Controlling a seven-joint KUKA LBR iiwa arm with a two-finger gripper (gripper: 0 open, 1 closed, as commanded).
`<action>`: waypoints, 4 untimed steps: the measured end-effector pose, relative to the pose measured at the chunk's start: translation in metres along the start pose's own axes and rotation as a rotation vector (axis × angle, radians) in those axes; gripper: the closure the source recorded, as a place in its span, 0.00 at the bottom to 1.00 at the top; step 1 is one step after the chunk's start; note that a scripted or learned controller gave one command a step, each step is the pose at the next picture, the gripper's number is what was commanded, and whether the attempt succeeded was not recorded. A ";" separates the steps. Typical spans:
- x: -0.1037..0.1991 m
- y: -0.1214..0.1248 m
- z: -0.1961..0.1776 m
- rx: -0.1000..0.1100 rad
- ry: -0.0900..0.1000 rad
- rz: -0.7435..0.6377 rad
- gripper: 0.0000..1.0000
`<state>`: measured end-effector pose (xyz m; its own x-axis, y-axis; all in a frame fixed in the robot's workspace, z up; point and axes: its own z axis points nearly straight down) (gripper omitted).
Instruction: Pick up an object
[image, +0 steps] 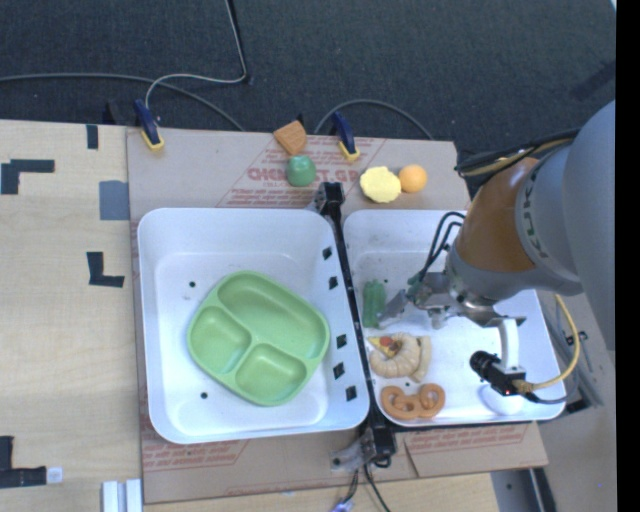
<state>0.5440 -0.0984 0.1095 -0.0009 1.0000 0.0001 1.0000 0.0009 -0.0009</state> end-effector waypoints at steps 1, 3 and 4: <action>-0.014 -0.043 0.023 -0.008 -0.001 -0.001 0.00; -0.003 -0.021 0.014 -0.001 -0.003 0.001 1.00; 0.069 -0.004 -0.075 -0.001 0.000 -0.001 1.00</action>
<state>0.5403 -0.0293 0.1843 -0.0018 1.0000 0.0006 1.0000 0.0018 -0.0003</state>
